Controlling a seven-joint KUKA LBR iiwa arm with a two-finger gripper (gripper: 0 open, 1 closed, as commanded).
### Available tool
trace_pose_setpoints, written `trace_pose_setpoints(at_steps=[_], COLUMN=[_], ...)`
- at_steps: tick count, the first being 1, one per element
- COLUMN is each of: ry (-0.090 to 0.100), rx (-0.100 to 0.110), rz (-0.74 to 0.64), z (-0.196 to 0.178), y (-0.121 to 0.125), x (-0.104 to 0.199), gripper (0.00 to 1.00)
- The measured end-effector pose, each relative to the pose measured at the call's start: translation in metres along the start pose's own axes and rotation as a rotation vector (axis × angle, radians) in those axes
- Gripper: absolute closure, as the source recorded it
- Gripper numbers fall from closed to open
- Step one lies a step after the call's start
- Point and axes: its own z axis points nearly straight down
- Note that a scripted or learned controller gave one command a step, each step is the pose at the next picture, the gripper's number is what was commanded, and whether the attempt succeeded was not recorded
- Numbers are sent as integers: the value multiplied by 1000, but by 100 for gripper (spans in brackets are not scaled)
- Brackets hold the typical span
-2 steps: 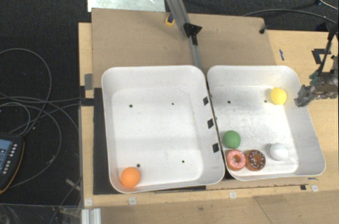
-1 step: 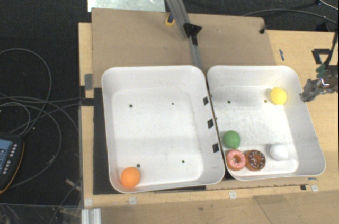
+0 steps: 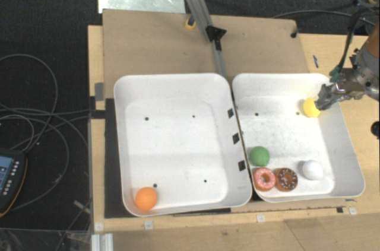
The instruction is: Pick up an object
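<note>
The yellow ball (image 3: 310,108) is the likeliest target, being the thing nearest the tool, though the task names no particular object. Going from the lower edge of the frame upward: an orange ball (image 3: 146,198) lies alone in the lower left corner of the left bin (image 3: 172,85). Along the lower wall of the right bin (image 3: 279,79) sit a pink-iced doughnut (image 3: 264,179), a chocolate doughnut (image 3: 287,179) touching it, and a white ball (image 3: 312,170) just beside that. A green ball (image 3: 259,156) rests just above the pink doughnut. Higher up, at the right-centre of the frame, the yellow ball sits near the right bin's right wall, well apart from the other pieces. The tool (image 3: 326,98) comes in from the right edge and its tip meets the ball's upper right side, so the ball lies just left of and slightly below it. Whether the tool is spread or closed I cannot tell, nor whether it has hold of the ball. The ball looks small, round, smooth and bright, with no long axis to line up on; I judge it apt to roll away if pushed from one side. Beyond the bins the brown desk (image 3: 154,42) runs to the upper frame.
</note>
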Motion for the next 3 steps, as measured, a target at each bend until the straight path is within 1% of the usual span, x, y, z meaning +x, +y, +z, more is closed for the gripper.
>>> trace_pose_setpoints(at_steps=[2, 3], ry=[1, 1], rx=[2, 2], rz=[0, -1], z=[24, 27], y=[-10, -13], x=[106, 166], gripper=[100, 100])
